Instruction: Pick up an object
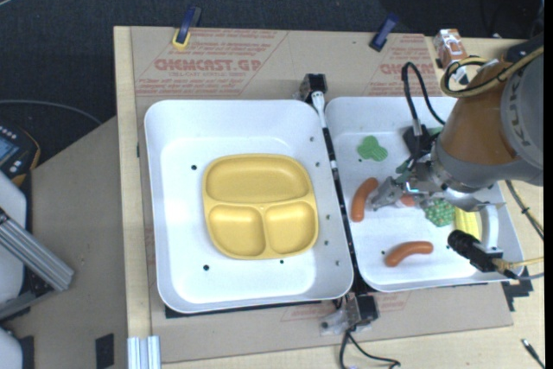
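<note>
The right bin holds several small items. An orange sausage lies near its left wall, and a second sausage rests near the front. A green leafy piece sits toward the back. My gripper hangs low over the middle of the bin, its tip just right of the first sausage, close to it or touching it. A green studded piece and a yellow piece lie partly hidden under the wrist.
The left bin holds a yellow three-compartment plate. The grey arm with its orange band covers the right bin's right side. A black divider runs between the bins. Cables loop at the back right.
</note>
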### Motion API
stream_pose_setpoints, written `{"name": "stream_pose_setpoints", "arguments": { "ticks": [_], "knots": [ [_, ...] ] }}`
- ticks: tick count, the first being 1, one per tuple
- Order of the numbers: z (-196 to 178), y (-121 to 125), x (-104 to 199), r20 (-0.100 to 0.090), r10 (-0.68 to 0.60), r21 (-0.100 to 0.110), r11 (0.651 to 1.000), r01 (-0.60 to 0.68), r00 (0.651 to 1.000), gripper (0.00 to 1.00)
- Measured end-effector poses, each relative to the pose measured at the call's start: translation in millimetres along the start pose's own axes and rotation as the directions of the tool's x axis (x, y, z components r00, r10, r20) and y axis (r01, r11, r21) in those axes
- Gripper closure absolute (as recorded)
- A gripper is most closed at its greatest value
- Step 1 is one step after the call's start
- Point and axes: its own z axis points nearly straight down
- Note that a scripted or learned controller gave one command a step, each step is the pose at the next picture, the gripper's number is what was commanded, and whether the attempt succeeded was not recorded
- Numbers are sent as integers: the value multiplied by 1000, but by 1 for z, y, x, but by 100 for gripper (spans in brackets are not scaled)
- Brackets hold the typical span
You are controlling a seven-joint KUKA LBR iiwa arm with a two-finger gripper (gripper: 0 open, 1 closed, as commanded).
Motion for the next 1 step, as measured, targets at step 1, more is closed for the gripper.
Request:
{"name": "stream_pose_setpoints", "arguments": {
  "ticks": [1],
  "knots": [
    [-13,1,-1,2,2,-6,1000,-2,1000,100]
  ]
}}
